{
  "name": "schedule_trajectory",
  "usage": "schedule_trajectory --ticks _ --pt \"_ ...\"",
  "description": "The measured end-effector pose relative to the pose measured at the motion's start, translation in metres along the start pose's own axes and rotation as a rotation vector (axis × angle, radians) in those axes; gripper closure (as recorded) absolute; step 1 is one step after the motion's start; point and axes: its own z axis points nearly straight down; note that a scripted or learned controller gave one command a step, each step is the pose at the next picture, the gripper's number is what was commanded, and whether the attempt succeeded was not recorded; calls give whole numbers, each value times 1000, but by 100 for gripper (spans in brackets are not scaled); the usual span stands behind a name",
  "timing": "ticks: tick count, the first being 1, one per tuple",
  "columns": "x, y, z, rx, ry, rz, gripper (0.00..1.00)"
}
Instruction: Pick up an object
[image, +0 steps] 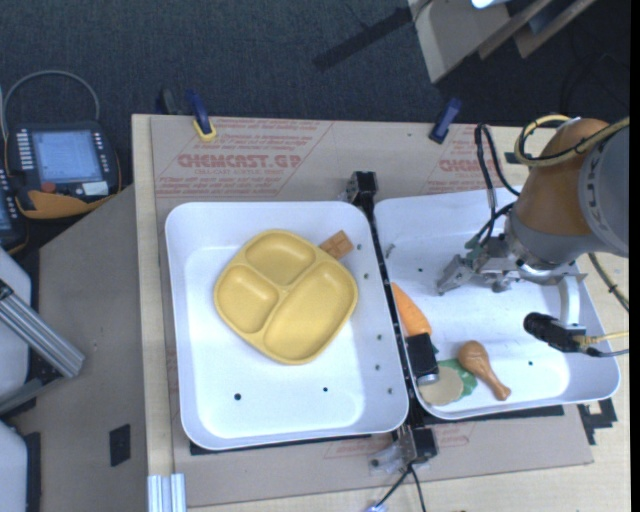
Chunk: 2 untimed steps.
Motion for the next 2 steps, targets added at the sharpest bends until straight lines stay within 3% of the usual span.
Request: schedule_trajectory --ticks 1,2 --pt "-2 2 -15 -11 -5 1 100" --pt "8 1 -66 -8 -1 -2 100"
